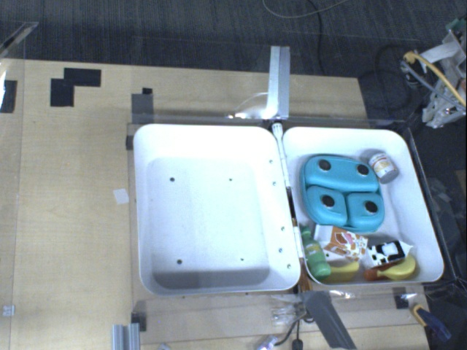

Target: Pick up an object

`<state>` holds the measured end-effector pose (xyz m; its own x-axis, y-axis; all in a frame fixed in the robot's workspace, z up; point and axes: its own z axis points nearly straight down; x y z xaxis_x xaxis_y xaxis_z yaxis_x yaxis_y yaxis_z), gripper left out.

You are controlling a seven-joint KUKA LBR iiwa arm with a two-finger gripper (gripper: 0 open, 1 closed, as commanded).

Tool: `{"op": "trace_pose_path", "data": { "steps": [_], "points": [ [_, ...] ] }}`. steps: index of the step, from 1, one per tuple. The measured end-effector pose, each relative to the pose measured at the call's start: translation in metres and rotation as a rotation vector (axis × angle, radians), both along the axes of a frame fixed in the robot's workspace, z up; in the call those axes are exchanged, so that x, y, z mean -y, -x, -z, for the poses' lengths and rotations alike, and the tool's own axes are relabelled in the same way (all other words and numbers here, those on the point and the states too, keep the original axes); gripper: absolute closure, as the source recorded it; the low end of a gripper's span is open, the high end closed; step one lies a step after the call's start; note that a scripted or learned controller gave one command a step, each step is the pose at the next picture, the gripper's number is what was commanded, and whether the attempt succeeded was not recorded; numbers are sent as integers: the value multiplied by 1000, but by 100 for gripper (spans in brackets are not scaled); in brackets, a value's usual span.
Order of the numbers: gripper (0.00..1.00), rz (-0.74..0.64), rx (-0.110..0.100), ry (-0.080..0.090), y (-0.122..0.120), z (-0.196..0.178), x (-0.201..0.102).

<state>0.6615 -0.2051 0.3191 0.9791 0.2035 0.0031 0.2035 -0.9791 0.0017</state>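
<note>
The right bin [416, 195] holds a large blue moulded plastic piece [341, 192] with four dimples near its middle. A small silver can [381, 165] lies on its side at the blue piece's upper right. Along the bin's front edge lie a green bottle [315, 257], a printed packet [344, 243], a black-and-white cow toy [385, 252], a small red piece [371, 273] and yellow banana-like pieces [400, 268].
The left bin [208, 210] sits beside the right one, with a metal post [279, 82] behind the divider between them. Black markers [73, 84] lie on the wooden bench at the far left. Cables and hardware [438, 79] sit at the upper right.
</note>
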Motion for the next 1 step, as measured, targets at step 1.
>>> {"op": "trace_pose_path", "data": {
  "steps": [1],
  "points": [
    [100, -3, 3, 0, 9, -67, 0]
  ]
}}
